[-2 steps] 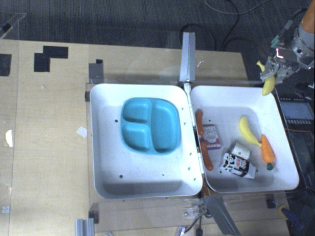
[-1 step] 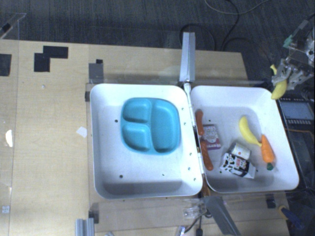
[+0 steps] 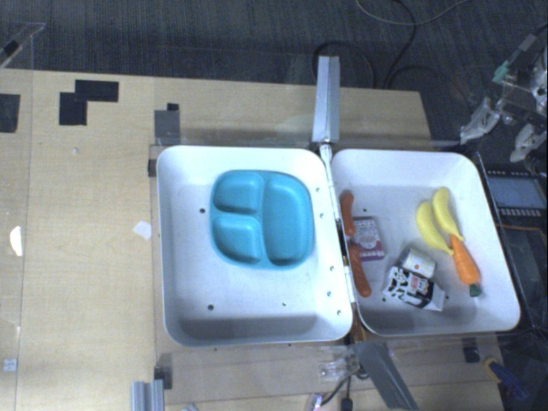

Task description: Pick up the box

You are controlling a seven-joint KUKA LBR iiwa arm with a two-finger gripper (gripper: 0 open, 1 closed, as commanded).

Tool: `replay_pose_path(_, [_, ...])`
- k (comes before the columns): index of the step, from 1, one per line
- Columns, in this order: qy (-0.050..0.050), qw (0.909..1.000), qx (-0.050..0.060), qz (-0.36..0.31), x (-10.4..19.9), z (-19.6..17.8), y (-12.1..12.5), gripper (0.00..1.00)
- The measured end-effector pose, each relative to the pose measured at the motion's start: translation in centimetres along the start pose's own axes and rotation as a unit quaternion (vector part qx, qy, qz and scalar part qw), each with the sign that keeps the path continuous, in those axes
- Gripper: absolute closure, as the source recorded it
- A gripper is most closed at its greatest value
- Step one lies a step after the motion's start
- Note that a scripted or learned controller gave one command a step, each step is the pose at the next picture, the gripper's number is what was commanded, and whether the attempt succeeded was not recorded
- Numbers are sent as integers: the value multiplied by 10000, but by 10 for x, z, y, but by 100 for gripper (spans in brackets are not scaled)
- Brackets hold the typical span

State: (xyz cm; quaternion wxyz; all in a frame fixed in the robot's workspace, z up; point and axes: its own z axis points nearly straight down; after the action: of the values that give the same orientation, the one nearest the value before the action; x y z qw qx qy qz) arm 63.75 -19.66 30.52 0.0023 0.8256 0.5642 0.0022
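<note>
While box (image 3: 414, 281) lies in right bin (image 3: 488, 195), claw (image 3: 512, 110) sits well apart.

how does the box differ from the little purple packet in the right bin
The box is white with black and red print; the purple packet is mostly purple with a pale patch. The box looks bigger and bulkier, while the packet looks flat. The box sits skewed near the bin's front, beside the carrot; the packet lies further back, next to the sausages by the left wall. Both rest untouched in the right bin.
</note>
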Motion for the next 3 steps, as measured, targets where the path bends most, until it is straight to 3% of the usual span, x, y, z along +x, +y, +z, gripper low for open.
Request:
replay_pose_path(1, [-1,9997,21,-256,19,141,11,0])
replay_pose_path(2, [5,9976,0,-687,79,218,3,0])
replay_pose_path(3, [23,9975,-41,-700,81,204,6,100])
